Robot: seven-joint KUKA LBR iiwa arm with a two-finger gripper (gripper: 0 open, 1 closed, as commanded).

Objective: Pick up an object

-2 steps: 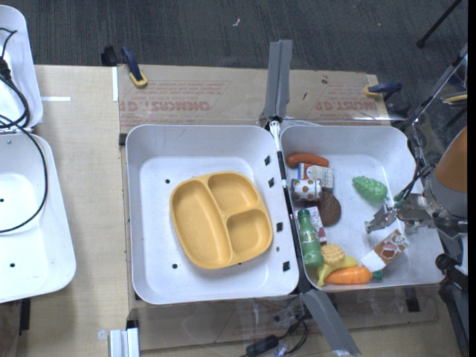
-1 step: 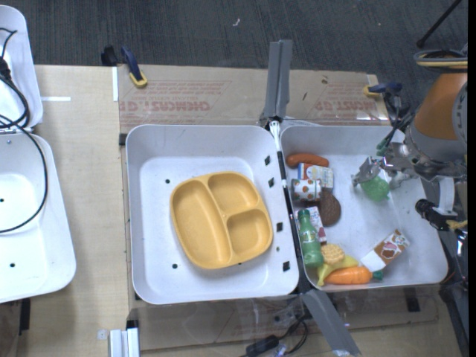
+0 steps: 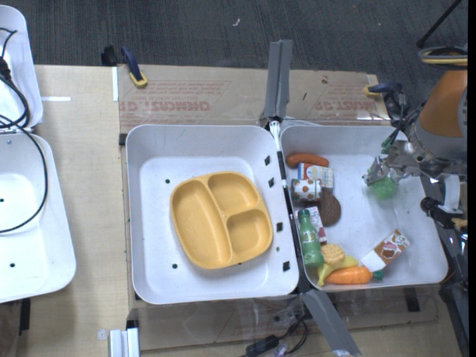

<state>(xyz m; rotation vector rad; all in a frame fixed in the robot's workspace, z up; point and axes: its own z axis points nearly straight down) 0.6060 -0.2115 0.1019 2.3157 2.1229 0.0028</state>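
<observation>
Reaching in from the right, the arm (image 3: 445,114) places its hand (image 3: 383,175) low over the right bin (image 3: 416,274), near the bin's upper right part. A green object (image 3: 385,188) sits pinched at the fingertips (partly hidden by them). Along that bin's left wall lie a sausage (image 3: 308,160), a can (image 3: 306,190), a brown round item (image 3: 329,209), a green bottle (image 3: 309,240), a corn cob (image 3: 332,255) and a carrot (image 3: 348,276). The left bin (image 3: 149,199) holds a yellow divided tray (image 3: 221,219).
</observation>
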